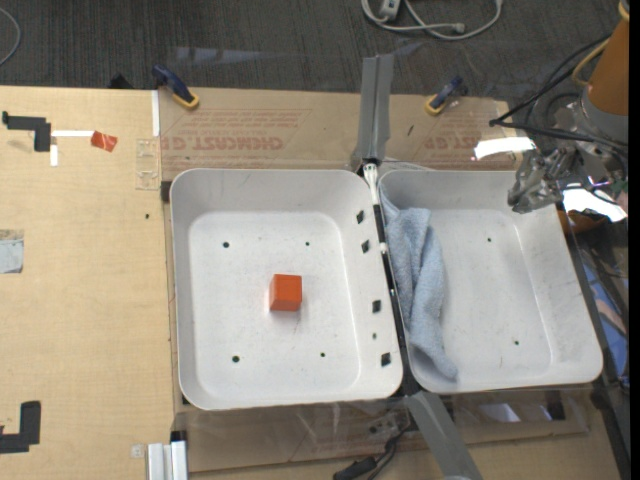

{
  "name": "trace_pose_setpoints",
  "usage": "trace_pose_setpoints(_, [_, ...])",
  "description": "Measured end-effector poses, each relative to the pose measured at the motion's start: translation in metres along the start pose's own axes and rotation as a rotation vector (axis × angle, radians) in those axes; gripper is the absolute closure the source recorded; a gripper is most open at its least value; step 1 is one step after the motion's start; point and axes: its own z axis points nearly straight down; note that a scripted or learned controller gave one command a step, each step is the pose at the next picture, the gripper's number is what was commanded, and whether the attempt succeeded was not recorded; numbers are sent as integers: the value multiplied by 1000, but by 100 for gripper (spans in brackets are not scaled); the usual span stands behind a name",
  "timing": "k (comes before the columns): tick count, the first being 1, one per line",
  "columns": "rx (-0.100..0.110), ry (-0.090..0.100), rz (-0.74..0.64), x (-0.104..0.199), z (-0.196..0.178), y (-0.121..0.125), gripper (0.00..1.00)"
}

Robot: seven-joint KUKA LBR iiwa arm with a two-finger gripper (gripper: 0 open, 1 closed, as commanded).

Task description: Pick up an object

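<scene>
Hanging over the back right corner of the right bin (560, 368), the gripper (528, 194) sits at the end of the arm coming in from the right, and honestly I can't tell from this angle what state it's in, nothing visibly in it though. Closest thing to it is the blue-grey cloth (420, 283) slumped along that bin's left wall: soft, floppy, light, so I'd pinch a raised fold. Well apart, in the middle of the left bin (200, 368), sits 1 small orange block (286, 293), which looks stiff and light, best squeezed across 2 flat opposite sides.
</scene>
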Motion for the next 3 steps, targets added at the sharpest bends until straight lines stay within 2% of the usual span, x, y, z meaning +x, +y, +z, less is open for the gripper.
trace_pose_setpoints(1, [-1, 0, -260, 0, -2, -1, 100])
trace_pose_setpoints(2, [-5, -1, -987, 1, 4, 0, 100])
trace_pose_setpoints(3, [-4, -1, -1103, -1, -28, 7, 100])
